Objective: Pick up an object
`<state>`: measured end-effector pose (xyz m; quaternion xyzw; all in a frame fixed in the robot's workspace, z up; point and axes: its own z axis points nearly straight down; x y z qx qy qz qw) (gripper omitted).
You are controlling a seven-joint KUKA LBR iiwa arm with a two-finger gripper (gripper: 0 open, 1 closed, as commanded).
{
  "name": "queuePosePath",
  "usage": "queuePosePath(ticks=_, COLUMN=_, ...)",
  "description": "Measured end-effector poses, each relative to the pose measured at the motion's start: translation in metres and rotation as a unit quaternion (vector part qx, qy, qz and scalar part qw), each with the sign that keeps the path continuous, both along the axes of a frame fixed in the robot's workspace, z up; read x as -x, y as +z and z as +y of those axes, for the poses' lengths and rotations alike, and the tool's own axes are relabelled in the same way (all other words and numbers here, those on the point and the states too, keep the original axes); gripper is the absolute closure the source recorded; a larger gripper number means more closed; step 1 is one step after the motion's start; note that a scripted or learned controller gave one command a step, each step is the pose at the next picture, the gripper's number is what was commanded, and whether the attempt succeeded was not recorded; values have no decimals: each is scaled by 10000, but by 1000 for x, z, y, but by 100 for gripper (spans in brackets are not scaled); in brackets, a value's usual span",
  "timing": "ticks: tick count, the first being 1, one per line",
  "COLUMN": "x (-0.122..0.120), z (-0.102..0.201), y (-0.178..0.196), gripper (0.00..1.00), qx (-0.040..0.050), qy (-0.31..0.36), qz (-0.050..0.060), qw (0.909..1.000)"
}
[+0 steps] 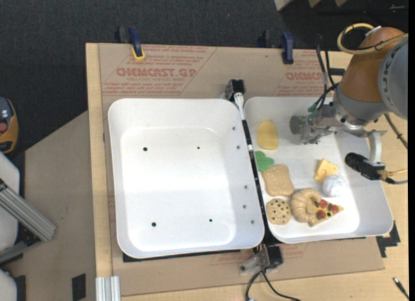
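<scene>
Gripper (310, 126) hangs just right of yellow food piece (268, 134) (long axis up-down); finger state unclear, nothing visibly held.

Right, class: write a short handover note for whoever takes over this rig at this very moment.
Gripper: over the back of the right bin, beside the yellow toy food piece; nothing visibly held; finger state unclear.
Things: all in the right bin, namely a green piece, toast slice, cookie, croissant, pizza slice, cheese wedge and a white ball. Left bin sits alongside.
Done: no pick yet.
Left: grasp one object and lift it.
</scene>
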<state>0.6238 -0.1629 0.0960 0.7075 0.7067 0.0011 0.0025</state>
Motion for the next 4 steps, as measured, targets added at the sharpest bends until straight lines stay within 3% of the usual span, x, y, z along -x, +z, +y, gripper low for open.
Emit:
queuePosePath(ticks=1, x=-29, z=-1, y=-16, gripper=100, qx=-34, qy=-3, qz=228, qw=9997)
queuePosePath(ticks=2, x=-13, z=-52, y=-11, gripper=100, qx=-3, qy=-16, qz=41, qw=10000)
queuePosePath(ticks=3, x=-15, z=-49, y=0, gripper=100, qx=-3, qy=5, qz=23, qw=10000)
queuePosePath(ticks=4, x=-15, z=-61, y=-12, gripper=100, qx=-4, qy=2, qz=28, qw=10000)
